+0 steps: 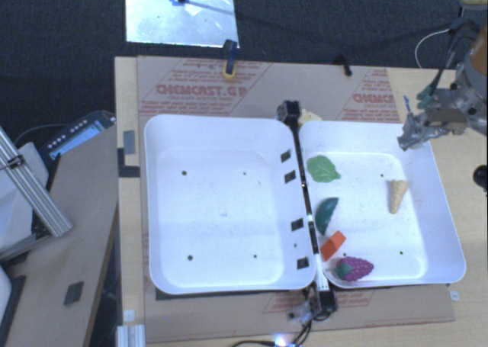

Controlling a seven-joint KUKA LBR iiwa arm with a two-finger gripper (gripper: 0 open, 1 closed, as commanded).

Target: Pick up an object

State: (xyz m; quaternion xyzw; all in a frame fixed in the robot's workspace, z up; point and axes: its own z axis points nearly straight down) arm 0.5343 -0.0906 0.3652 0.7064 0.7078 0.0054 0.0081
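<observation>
Faintly, "CHEMCAST GP" on board (200, 88)

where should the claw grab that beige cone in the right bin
Take the beige cone across its wide upper end, coming straight down from above. It lies flat on the right bin floor, long axis running roughly up and down the view, with open floor on both sides, so closing across its width looks safest. The narrow tip would likely slip.
</observation>
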